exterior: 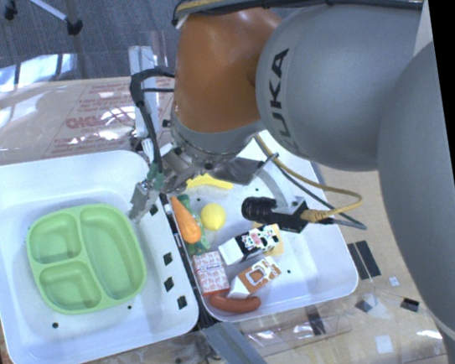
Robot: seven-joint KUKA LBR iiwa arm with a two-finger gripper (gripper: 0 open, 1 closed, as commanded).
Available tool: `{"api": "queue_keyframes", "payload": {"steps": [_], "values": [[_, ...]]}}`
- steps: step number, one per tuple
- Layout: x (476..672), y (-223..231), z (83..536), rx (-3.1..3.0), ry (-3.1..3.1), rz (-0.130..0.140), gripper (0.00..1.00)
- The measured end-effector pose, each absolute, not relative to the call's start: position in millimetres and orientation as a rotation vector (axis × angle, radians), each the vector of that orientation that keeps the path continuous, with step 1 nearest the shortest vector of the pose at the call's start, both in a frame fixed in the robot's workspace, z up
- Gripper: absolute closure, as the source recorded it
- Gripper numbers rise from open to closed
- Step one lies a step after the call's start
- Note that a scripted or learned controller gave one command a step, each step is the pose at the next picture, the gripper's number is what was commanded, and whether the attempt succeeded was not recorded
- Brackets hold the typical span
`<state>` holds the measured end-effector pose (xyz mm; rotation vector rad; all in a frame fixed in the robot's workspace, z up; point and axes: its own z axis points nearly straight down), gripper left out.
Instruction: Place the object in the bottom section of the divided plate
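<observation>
- Camera view, far left: the left bin (1,253) holds just the green divided plate (77,209), lying flat and well inside the bin walls
- The plate has two small sections stacked on its left side and one long section on its right. I take the lower-left compartment (72,285) to be the bottom section. That is my judgement, as the long section also reaches the plate's lower edge
- My gripper (144,199) hangs over the right-hand edge of the left bin, just beside the plate's upper right corner and close to the wall between the bins. From this slant I cannot tell how far it is open or whether it has hold of anything
- If it does carry the object, I need to travel left and toward the near side of the bin, stop over the middle of the small lower section, and come down low before letting go, so nothing rolls over the ridge into a neighbouring section
- I should stay clear of the plate's raised rim on the way, since a nudge would slide the light plate
- Right of the wall, the right bin (326,272) holds the likely candidates: a carrot (186,219) along the wall, a yellow ball (213,215) just beside it, small printed cartons (257,240) in the middle, and a sausage (235,304) at the near edge
- If my gripper has nothing, the carrot is nearest, but it lies tight to the wall and leaves little room for a grasp
</observation>
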<state>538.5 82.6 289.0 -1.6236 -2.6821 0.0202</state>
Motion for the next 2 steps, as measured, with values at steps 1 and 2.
{"api": "queue_keyframes", "payload": {"steps": [1, 2], "values": [[539.9, 83.3, 297.3, -1.615, -2.687, 0.023, 1.0], [539.8, 83.4, 297.3, -1.614, -2.687, 0.023, 0.0]]}}
